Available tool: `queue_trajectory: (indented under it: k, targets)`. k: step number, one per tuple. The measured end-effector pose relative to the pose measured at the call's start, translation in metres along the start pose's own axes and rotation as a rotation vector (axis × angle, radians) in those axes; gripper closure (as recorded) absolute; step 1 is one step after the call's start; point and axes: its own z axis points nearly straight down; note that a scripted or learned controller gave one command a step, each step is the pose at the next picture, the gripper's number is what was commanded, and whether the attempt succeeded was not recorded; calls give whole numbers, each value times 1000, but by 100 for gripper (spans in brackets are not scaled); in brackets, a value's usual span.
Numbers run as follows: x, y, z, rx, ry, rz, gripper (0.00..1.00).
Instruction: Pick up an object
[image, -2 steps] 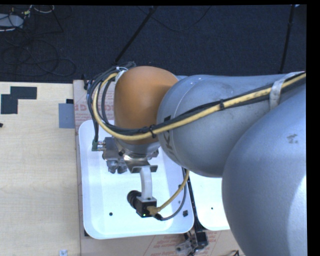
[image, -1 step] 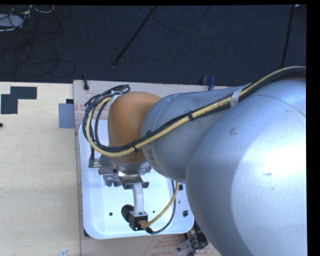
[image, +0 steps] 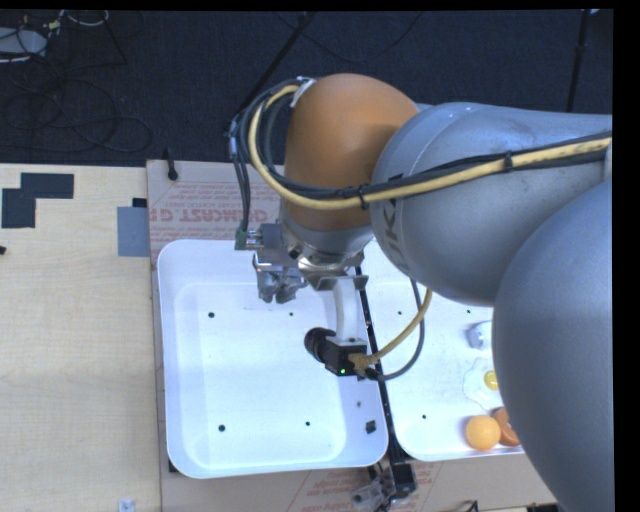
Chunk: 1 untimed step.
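white bins (image: 190, 300), orange ball (image: 482, 432), grey-and-orange arm (image: 450, 220)

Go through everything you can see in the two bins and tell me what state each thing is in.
left bin: flat on the bench, arm above it.
right bin: beside it, partly covered by the arm.
orange ball: resting in the right bin, untouched.
fried egg toy: lying flat in the right bin, partly hidden.
gripper: over the left bin, nothing seen in it.

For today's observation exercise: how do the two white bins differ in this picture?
The left bin lies in nearly full view, the gripper hanging over its far part; the right bin is largely covered by the arm. The right bin holds an orange ball and other small items. Both are shallow and white.
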Motion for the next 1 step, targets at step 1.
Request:
queue_trajectory:
  k: [1]
  targets:
    - [56,30,18,8,0,-9,100]
